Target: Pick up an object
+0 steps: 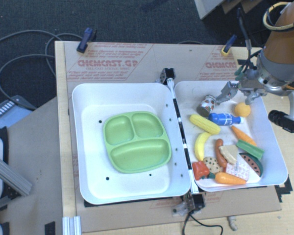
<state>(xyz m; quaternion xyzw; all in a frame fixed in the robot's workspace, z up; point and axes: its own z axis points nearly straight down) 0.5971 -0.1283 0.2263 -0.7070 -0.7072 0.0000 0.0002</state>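
Toys fill the right bin: a corn cob, a banana, a blue bottle, an orange ball, carrots and others. The gripper hangs over the far part of this bin, its jaws spread apart and grasping nothing, just beside the ball. The left bin holds a green divided plate.

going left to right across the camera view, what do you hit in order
green divided plate → corn cob → blue bottle → orange ball; the gripper hangs above the right bin's far end.
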